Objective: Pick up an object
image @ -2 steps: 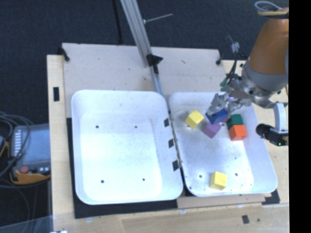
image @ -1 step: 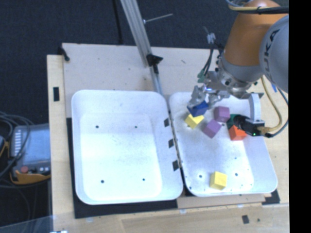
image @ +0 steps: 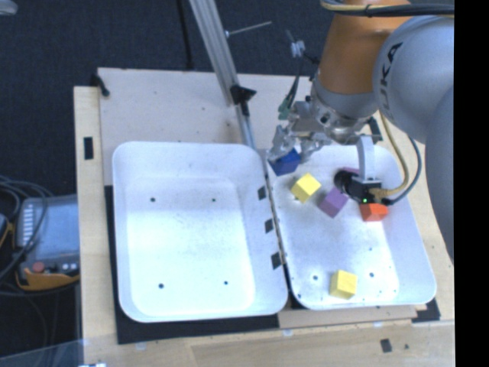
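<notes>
A slanted silver aluminium rail [image: 216, 48] rises behind the pale wooden bench top [image: 168, 105], while a grey handheld control pendant [image: 47, 239] lies off the bench's left side.

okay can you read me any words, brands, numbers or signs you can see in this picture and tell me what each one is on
"KU": dark upright letters on the grey arm, cut off by the orange band; the rest of the brand cannot be read.
Handheld control unit at the left edge: its screen and buttons are too blurred to read.
Blocks in the right bin, namely the blue block, two yellow blocks, the purple block and the orange block: no text on them.
</notes>
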You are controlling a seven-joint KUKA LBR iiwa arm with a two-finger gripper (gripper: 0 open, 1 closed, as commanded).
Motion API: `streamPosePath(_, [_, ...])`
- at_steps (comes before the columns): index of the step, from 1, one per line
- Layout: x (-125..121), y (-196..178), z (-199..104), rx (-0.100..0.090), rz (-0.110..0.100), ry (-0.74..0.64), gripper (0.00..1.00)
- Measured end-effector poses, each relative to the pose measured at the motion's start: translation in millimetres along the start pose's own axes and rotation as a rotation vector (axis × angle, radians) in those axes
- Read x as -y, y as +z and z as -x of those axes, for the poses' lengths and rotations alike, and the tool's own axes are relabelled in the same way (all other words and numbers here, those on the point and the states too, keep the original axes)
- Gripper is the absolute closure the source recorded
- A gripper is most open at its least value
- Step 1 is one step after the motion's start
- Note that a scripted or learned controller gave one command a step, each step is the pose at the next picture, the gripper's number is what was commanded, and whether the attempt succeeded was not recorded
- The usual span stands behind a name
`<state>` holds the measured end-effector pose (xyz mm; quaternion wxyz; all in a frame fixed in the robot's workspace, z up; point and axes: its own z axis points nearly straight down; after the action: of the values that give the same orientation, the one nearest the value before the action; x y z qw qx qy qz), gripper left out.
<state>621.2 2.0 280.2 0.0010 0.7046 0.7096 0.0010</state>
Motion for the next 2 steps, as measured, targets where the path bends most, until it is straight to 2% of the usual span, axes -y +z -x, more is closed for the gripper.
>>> streamPosePath(1, [-25.7,13.3,-43.4,0.001,0.000,0.001,1.00])
streamPosePath(2, [-40.0,29.6,-82.1,0.001,-0.001,0.002,1.00])
